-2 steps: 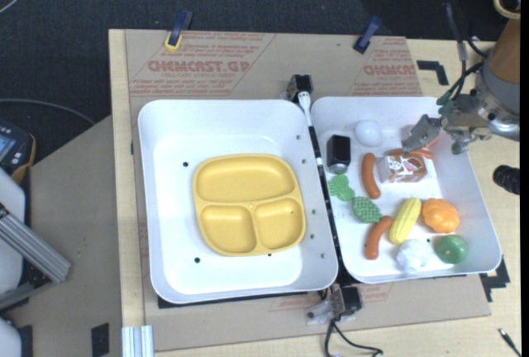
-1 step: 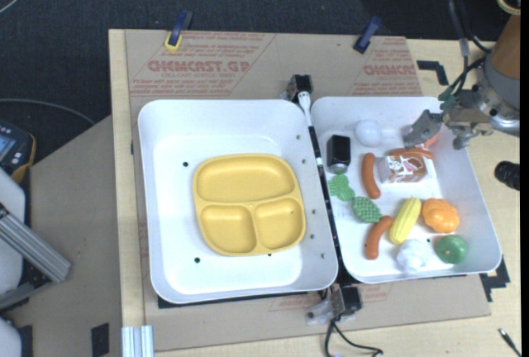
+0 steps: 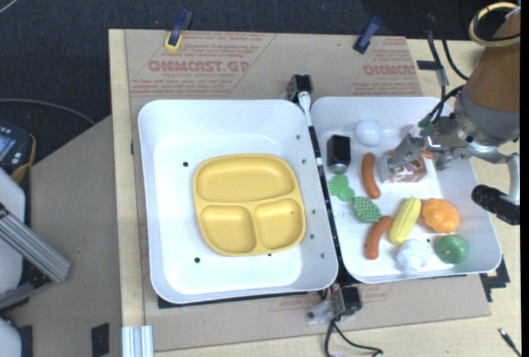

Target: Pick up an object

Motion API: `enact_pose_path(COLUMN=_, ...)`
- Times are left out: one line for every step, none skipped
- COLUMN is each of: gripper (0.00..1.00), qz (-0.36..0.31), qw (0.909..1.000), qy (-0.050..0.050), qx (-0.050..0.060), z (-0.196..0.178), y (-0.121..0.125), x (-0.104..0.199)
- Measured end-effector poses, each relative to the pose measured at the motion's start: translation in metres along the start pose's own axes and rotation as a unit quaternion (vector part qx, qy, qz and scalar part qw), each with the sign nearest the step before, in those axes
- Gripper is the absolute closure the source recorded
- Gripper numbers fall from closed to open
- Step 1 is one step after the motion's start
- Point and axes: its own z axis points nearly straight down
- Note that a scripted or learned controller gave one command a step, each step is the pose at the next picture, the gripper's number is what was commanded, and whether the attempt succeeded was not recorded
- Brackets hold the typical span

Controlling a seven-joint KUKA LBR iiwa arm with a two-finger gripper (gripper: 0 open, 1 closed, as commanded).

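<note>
Several light toy foods crowd the right bin (image 3: 488,207); my end effector (image 3: 407,159), finger state untellable, hovers over a reddish piece (image 3: 407,172), likely slick plastic, best pinched mid-body.

The scene was lit evenly and brightly from above, and only faint, soft shadows were cast. The two white bins (image 3: 157,182) were rendered nearly washed out, with mild glare on their rims. Fine detail was softened by slight blur throughout.
</note>
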Motion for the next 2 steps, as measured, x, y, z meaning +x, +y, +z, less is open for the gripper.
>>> enact_pose_path(gripper=0.00, qz=0.000, qw=1.0000, qy=0.000, qx=-0.001, z=0.043, y=0.002, x=0.000)
enact_pose_path(gripper=0.00, qz=0.000, qw=1.0000, qy=0.000, qx=-0.001, z=0.097, y=0.001, x=0.001)
